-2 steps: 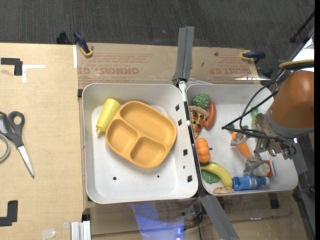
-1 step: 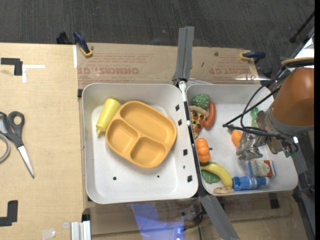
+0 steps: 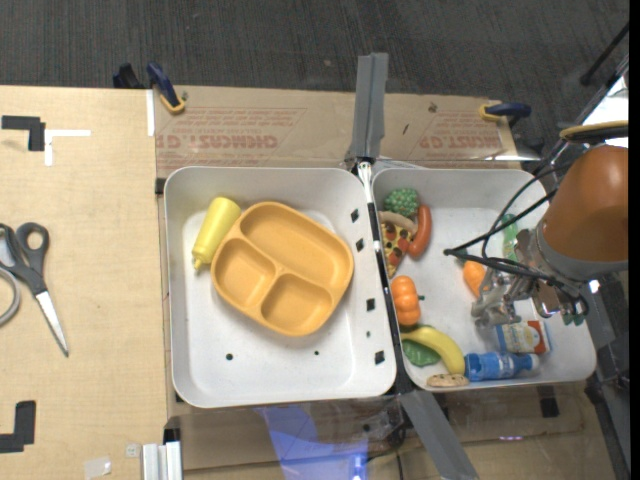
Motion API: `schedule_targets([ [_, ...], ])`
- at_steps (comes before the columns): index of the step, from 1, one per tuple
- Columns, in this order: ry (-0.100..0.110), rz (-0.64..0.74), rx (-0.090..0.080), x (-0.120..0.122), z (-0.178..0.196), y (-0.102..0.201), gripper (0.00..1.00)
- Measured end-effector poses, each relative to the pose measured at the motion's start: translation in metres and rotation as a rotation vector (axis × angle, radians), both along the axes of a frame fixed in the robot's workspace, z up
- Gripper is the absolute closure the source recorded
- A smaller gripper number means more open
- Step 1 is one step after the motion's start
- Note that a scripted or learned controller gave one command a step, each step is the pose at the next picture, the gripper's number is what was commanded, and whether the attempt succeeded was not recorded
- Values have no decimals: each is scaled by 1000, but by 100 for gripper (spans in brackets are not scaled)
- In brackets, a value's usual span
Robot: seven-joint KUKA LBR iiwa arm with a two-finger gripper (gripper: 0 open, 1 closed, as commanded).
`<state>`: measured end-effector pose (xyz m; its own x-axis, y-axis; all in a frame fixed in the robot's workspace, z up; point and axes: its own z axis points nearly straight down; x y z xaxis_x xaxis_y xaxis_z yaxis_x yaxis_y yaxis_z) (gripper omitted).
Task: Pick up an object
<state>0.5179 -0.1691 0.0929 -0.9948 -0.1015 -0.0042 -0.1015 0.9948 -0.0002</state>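
Far left of frame, on pale wooden benchtop (image 3: 90,218): pair of grey-handled metal scissors (image 3: 35,278), blades pointing toward lower right. Centre-left: shallow white plastic left bin (image 3: 260,368), holding a yellow squeeze bottle (image 3: 213,230) lying tilted at upper left of bin, touching the rim of an orange three-compartment plastic tray (image 3: 282,266) set at a slant mid-bin. Brown cardboard sheet (image 3: 260,133) behind both bins at upper centre, clipped with a blue clamp (image 3: 165,86) at its left corner. Right of centre: shallow white plastic right bin (image 3: 455,213). Along its left wall, top to bottom: green leafy toy vegetable (image 3: 402,200), red toy sausage (image 3: 421,230) beside a toy pizza slice (image 3: 396,243), small orange toy pumpkin (image 3: 405,300), yellow toy banana (image 3: 436,344), tan toy cookie (image 3: 446,379) at the bottom edge. Further right: blue plastic bottle (image 3: 498,366) lying on its side near bin's lower edge, orange toy carrot piece (image 3: 473,276) just left of the metal gripper (image 3: 496,303). Gripper low over right half of bin, just above a white-and-red labelled packet (image 3: 525,338). Finger opening: cannot tell; nothing seen clamped between them. Grey arm with orange band (image 3: 590,208) at right edge of frame.
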Motion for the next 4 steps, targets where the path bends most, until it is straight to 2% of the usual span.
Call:
schedule_targets([
  [1,0,0,0,0,0,0,0],
  [2,-5,2,-1,2,10,0,100],
  [3,-2,-165,0,58,1,-8,100],
  [4,-1,-223,2,87,100,93,100],
])
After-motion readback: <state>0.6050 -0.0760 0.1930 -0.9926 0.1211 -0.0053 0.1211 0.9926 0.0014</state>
